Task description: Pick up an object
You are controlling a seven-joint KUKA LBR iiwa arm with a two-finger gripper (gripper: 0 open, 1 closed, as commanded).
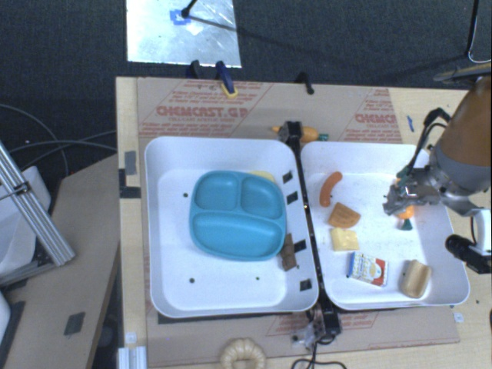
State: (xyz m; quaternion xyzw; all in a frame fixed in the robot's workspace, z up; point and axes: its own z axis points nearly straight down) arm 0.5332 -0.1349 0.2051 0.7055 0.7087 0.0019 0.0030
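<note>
Hovering in right bin (453, 271): gripper (403, 200), grip state unreadable; small orange-and-green item (405, 220) directly beneath, remaining food toys lying leftward.

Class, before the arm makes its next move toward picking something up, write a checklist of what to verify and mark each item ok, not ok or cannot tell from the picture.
1. Gripper is over the right bin: ok.
2. A target lies under it: ok, a small orange and green piece shows just below the fingers.
3. That piece is between the fingers: cannot tell, the gripper hides the contact.
4. Neighbours stand apart from the target: ok, the sausage, the orange wedge and the yellow block lie well to the view's left.
5. Other picks remain: ok, the small carton and the tan piece lie near the front wall.
</note>
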